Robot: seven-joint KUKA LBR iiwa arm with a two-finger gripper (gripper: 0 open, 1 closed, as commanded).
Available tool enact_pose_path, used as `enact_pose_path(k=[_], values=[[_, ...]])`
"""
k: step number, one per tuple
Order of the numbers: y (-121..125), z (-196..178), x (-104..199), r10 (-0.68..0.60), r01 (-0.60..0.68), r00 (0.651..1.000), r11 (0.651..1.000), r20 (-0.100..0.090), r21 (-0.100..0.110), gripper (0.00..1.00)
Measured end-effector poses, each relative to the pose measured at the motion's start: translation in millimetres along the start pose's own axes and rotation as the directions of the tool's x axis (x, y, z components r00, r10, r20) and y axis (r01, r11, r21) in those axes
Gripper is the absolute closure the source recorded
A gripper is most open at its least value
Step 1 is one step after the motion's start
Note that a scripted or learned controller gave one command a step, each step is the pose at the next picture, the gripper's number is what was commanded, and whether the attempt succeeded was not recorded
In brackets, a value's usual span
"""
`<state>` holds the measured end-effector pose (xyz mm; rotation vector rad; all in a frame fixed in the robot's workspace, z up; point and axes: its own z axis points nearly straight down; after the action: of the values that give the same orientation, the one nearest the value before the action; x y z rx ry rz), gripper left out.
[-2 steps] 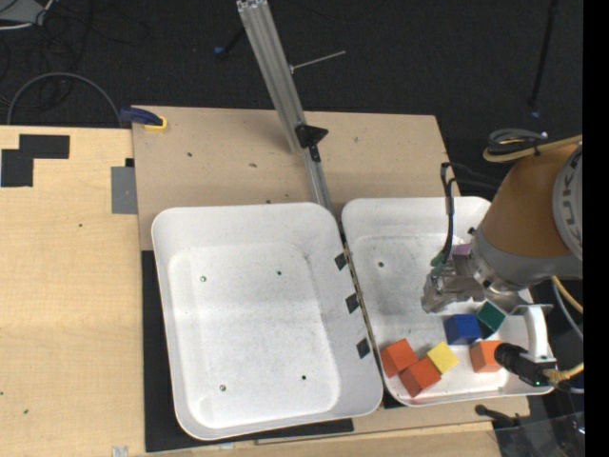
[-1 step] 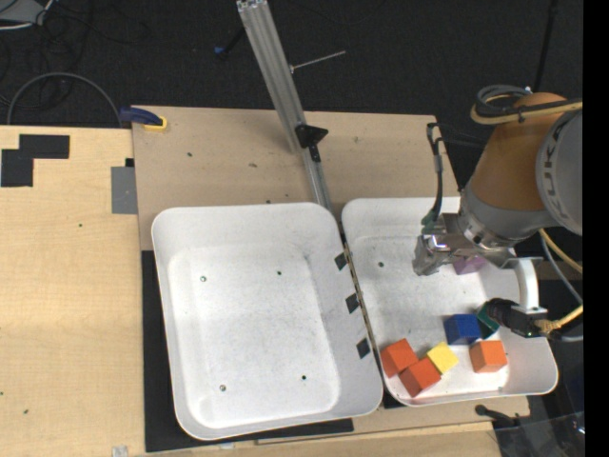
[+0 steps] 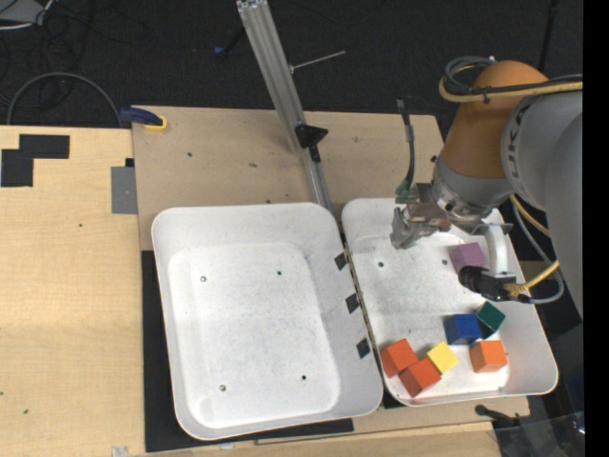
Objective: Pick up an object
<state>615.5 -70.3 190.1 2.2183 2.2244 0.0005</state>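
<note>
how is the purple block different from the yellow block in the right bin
The purple block lies further up the right bin, close beside the arm; the yellow block lies near the bin's lower edge. The purple block sits alone, while the yellow block touches an orange block. Both are small cubes resting on the bin floor.

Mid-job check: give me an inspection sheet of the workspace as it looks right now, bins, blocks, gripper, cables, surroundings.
Surface: wooden bench with left bin and right bin side by side.
Job's things: in the right bin's near corner, two orange-red blocks, yellow block, blue block, green block, orange block; purple block farther back.
Clutter: nothing seen.
Gripper: gripper over the right bin's far half, nothing seen between its fingers.
Cables: yellow cable along the arm; dark cables on the floor.
Surroundings: aluminium rail leaning behind the bins.
</note>
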Motion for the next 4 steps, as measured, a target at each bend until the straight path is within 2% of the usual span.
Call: enact_pose_path(k=[1, 2, 3, 4], values=[[-1.8, 0.1, 0.9, -0.006, 0.006, 1.0, 1.0, 0.0, 0.004, 0.0], [-61.4, -157.2, -133.0, 0.009, -0.009, 1.0, 1.0, 0.005, -0.005, 0.0], [-89.0, -63.2, -106.1, 0.003, -0.002, 1.0, 1.0, -0.004, 0.011, 0.0], [-87.1, -67.7, -107.2, 0.002, -0.002, 1.0, 1.0, -0.001, 0.003, 0.0]])
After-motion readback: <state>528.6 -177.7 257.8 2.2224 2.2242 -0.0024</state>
